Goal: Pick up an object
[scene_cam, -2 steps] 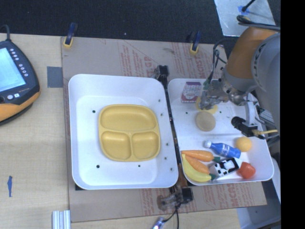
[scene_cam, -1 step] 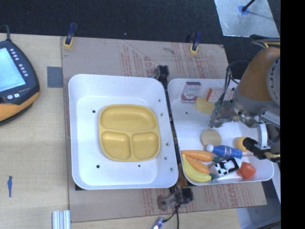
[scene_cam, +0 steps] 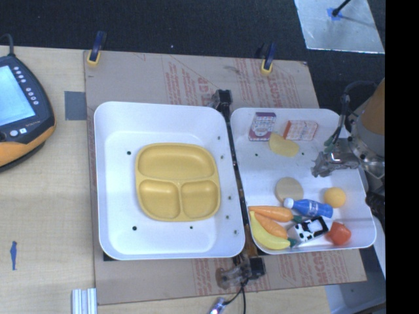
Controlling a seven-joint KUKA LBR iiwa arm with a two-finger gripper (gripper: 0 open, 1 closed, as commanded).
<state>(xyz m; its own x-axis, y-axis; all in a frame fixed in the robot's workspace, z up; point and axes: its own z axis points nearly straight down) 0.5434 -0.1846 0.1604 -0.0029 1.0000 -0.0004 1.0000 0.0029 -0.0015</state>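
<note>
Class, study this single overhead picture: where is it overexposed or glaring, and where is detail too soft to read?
Camera view: the left bin is washed out to near-flat white; the pendant screen glares pale blue; print on the small packets is too soft to read; the gripper is a blurry grey shape.

The arm (scene_cam: pixel 370 120) entered from the frame's right edge, orange band showing at mid-height. Its end effector (scene_cam: pixel 325 164) hung low at right of centre, metal parts pointing leftward.
</note>
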